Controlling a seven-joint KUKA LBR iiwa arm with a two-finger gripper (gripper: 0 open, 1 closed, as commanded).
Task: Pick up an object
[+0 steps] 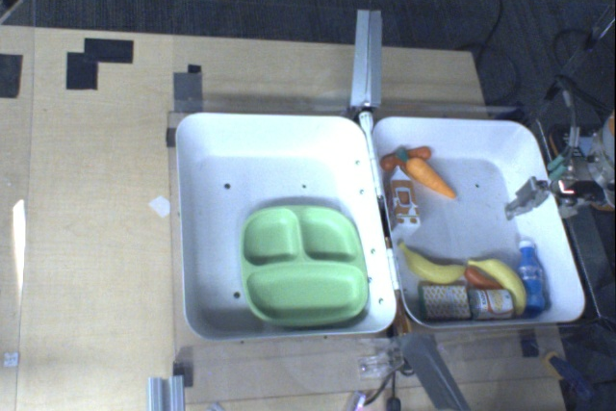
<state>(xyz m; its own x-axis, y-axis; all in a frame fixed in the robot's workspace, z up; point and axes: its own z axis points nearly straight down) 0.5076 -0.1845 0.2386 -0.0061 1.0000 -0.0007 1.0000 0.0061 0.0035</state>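
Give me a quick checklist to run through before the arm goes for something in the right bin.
1. Gripper above the right bin: ok, at its right rim.
2. Nothing held between the fingers: cannot tell.
3. Free-lying target: ok, the toy carrot has bare floor to its right.
4. Crowded front corner: not ok, bananas, can, grater and blue bottle are packed together.
5. Green divided tray out of the way: ok, it lies in the left bin.
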